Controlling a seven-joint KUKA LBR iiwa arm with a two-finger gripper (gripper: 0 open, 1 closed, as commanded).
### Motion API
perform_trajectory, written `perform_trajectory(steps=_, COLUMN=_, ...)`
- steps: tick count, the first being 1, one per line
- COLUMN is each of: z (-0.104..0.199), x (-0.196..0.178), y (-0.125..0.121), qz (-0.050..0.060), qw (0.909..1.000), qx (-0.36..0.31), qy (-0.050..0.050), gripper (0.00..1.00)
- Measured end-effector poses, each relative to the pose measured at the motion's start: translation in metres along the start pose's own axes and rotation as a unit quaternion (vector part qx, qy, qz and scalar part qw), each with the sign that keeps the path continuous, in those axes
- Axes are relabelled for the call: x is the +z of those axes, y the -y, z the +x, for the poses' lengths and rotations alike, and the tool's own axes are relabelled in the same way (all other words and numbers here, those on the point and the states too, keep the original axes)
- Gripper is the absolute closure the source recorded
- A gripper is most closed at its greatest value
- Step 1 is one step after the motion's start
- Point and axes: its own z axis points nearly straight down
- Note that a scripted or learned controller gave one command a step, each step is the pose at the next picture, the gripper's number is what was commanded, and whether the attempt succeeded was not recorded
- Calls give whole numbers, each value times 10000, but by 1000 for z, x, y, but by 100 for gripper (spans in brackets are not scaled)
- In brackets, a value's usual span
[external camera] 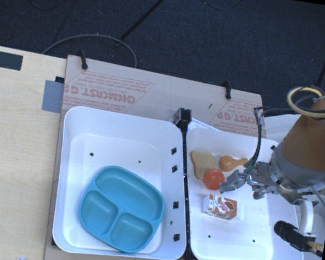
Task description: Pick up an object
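Observation:
The right bin (pixel 253 249) holds a red tomato-like ball (pixel 213 178), a tan bread-shaped piece (pixel 201 162), a small orange-tan pear-shaped piece (pixel 230 163) and a white and red packet (pixel 221 207). My gripper (pixel 232 184) reaches in from the right and hangs low over this bin. It sits just right of the red ball and above the packet. Nothing shows held in it.
A blue divided plate (pixel 121 208) lies in the left bin (pixel 80 143). A black divider (pixel 179 185) runs between the two bins. The arm's grey body and orange band (pixel 308 141) cover the right bin's far right side. A black fitting (pixel 292 234) lies at that bin's right rim.

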Motion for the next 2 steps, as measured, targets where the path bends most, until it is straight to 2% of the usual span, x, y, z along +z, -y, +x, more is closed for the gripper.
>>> perform_trajectory(steps=1, z=8, x=60, y=6, qz=22, qw=10000, qx=-2, qy=-5, gripper=0)
perform_trajectory(steps=2, z=3, x=98, y=0, qz=-99, qw=9999, qx=20, qy=57, gripper=0)
